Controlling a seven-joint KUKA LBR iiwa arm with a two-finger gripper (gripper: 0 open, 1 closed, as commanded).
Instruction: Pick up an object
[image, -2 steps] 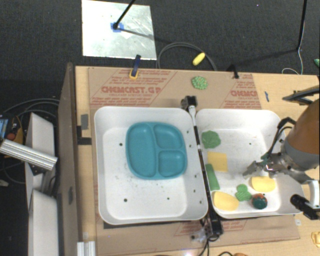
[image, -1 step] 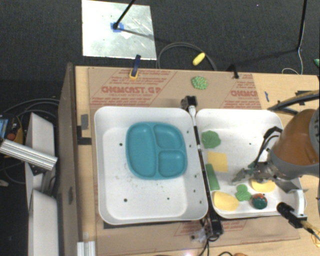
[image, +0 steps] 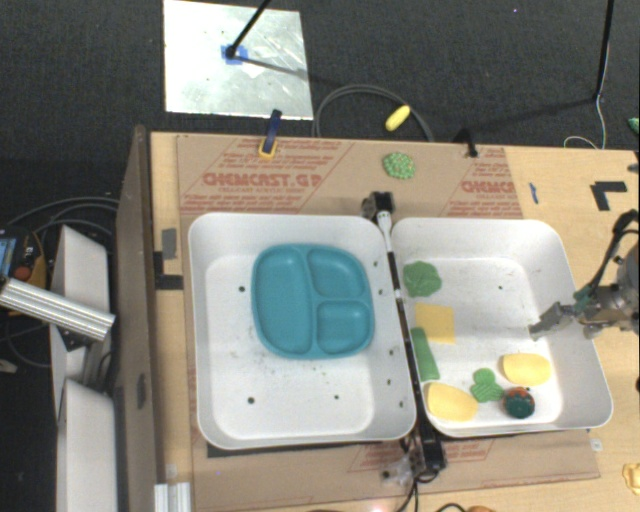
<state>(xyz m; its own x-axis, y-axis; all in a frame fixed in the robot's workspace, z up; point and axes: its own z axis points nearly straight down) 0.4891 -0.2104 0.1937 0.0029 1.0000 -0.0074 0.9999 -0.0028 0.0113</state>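
The right bin (image: 520, 240) holds several toy foods: a green leafy piece (image: 422, 278), a yellow square slice (image: 435, 323), a green stick (image: 424, 354), a yellow oval (image: 451, 402), a small green piece (image: 486, 385), a second yellow oval (image: 526, 369) and a red and green piece (image: 518, 403). My gripper (image: 550, 319) reaches in over the bin's right side, just above and to the right of the second yellow oval. Nothing visible hangs from it.
The left bin (image: 220, 300) bears a teal divided plate (image: 311, 301). Behind the bins, a green toy (image: 399, 165) and a yellow toy (image: 398, 118) lie on the cardboard. Cables run past the bench's back and right edges.
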